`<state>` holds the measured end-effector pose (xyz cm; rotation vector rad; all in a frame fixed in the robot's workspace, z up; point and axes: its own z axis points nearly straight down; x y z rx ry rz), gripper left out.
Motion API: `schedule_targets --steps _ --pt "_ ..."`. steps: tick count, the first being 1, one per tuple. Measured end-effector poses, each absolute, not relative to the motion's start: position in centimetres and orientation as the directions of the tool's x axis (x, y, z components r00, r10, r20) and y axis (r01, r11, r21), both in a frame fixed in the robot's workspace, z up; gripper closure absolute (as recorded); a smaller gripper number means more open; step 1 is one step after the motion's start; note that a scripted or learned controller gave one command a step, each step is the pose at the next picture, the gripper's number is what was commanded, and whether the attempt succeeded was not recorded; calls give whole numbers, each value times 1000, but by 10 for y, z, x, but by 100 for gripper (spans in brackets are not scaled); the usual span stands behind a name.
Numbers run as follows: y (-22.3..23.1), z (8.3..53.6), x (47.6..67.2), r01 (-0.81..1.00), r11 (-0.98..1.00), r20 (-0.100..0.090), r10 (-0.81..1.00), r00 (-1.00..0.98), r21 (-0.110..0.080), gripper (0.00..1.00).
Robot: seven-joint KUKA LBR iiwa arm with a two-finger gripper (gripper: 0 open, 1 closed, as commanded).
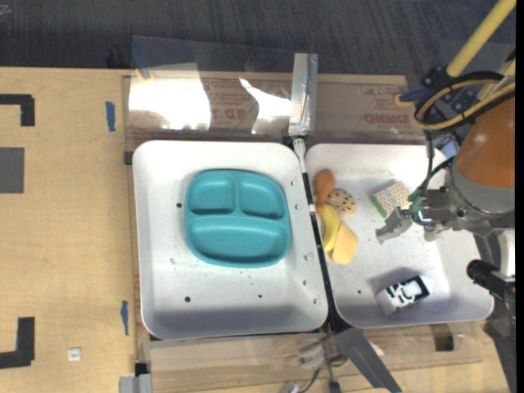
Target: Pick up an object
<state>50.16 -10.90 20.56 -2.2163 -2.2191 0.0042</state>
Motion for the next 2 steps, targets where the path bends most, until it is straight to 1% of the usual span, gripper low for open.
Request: schedule_targets --steps 1,2 --pt "-150 140 559 973 229 1 973 -229 -3 0" --pt "-147 94 606 953 303 -9 953 -303 14 0"
